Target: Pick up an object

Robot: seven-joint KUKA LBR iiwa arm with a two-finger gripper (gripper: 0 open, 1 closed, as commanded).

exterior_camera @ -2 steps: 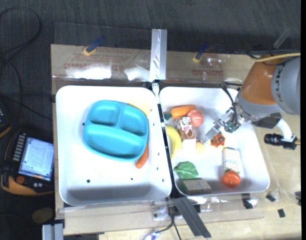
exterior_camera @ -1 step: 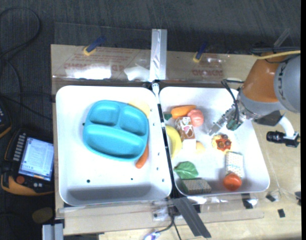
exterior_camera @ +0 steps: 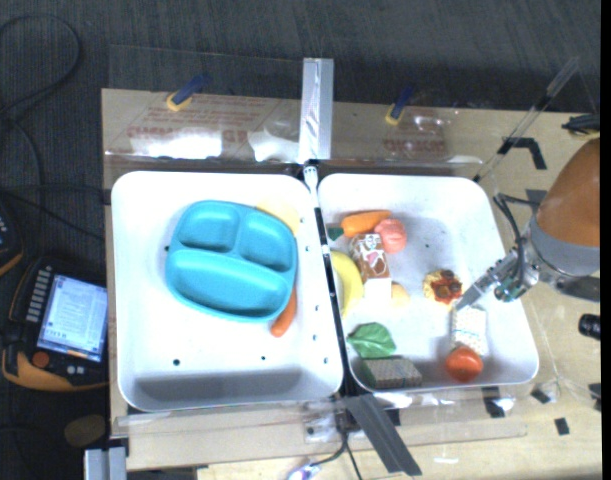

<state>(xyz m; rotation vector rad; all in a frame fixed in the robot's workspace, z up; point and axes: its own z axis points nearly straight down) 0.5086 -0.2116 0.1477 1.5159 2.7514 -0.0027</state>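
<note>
Hand point(exterior_camera: 482, 291) hovers over the carton point(exterior_camera: 469, 323); grip unclear to us. We judge it light, crushable; pinch its flat sides.

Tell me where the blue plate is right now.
The blue plate lies upside down in the left bin, toward its back, with an orange carrot poking out at its right edge.

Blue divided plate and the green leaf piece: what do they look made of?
Blue divided plate: looks like moulded plastic, smooth with a soft sheen, uniform colour and rounded compartment ridges. Green leaf piece: probably toy plastic or rubber, flat single green, faintly glossy; too small to tell for sure.
</note>
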